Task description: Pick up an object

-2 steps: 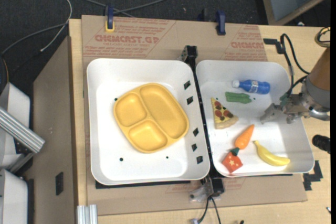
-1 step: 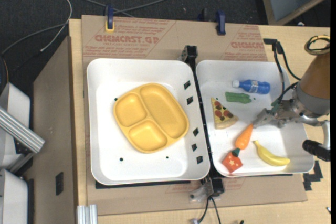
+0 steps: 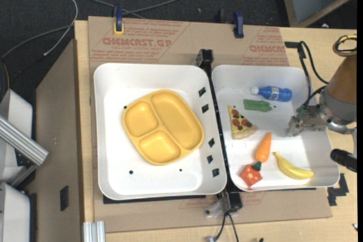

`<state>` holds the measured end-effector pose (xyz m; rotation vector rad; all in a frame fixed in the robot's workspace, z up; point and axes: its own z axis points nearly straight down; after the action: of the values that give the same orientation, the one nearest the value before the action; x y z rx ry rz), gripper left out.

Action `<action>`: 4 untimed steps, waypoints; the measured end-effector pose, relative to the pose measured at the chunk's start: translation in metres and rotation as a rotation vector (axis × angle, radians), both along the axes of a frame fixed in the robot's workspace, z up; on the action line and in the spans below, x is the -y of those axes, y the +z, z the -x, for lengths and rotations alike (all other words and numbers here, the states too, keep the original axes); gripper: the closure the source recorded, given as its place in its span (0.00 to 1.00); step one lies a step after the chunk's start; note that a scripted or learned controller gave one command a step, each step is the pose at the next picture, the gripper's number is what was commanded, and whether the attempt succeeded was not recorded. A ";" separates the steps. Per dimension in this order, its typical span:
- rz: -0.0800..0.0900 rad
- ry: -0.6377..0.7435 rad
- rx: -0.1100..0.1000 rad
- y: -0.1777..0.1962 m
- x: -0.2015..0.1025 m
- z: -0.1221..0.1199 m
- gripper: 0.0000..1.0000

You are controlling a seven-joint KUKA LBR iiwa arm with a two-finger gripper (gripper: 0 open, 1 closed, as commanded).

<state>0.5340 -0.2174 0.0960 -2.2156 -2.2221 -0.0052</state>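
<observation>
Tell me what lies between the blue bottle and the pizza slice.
In the camera view, a green object lies between the blue bottle and the pizza slice.

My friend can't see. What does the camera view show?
A robot gripper hovers at the right bin's right side, near toy food: banana, carrot, pizza slice, blue bottle. The left bin holds a yellow divided plate.

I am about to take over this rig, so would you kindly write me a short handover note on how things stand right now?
Gripper: low at the right bin's right side, with nothing seen between its fingers.
Right bin holds the blue bottle, green piece, pizza slice, carrot, banana and red strawberry.
Left bin holds the yellow divided plate.
Done: nothing lifted.
Left: grasp one object and raise it.
</observation>
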 end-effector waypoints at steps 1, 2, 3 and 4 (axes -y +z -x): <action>0.007 -0.002 0.007 0.062 -0.004 0.003 1.00; 0.007 0.000 0.007 0.114 -0.013 -0.003 1.00; 0.007 -0.001 0.006 0.151 -0.013 -0.004 1.00; 0.001 0.004 -0.002 0.139 -0.072 -0.001 1.00</action>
<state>0.5346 -0.1452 0.2353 -2.2109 -2.2256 -0.0012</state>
